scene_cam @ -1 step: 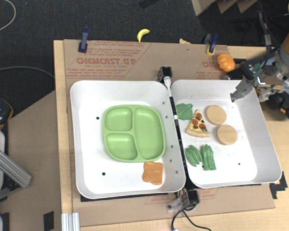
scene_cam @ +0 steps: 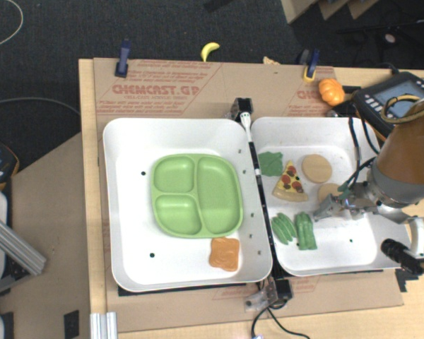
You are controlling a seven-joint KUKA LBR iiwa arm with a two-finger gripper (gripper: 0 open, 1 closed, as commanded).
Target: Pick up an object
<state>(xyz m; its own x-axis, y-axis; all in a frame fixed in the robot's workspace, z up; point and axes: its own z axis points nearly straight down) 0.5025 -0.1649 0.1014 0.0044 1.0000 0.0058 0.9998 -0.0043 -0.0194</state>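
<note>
The right bin (scene_cam: 353,249) holds a green leaf piece (scene_cam: 271,163), a pizza slice (scene_cam: 290,182), a round tan cookie (scene_cam: 316,168), a second tan piece (scene_cam: 329,191) and two green bean pods (scene_cam: 283,227) (scene_cam: 305,230). My gripper (scene_cam: 328,207) reaches in from the right and sits low over the middle of this bin. It is just below the second tan piece and right of the pods. Nothing is visibly held. In the left bin (scene_cam: 127,189) lie a green divided plate (scene_cam: 196,195) and an orange food piece (scene_cam: 225,253).
A small orange toy (scene_cam: 331,90) and a yellow banana (scene_cam: 209,50) lie on the cardboard behind the bins. Blue clamps (scene_cam: 123,58) (scene_cam: 311,63) grip the board's far edge. A black control pendant (scene_cam: 392,97) sits at the back right, near the arm.
</note>
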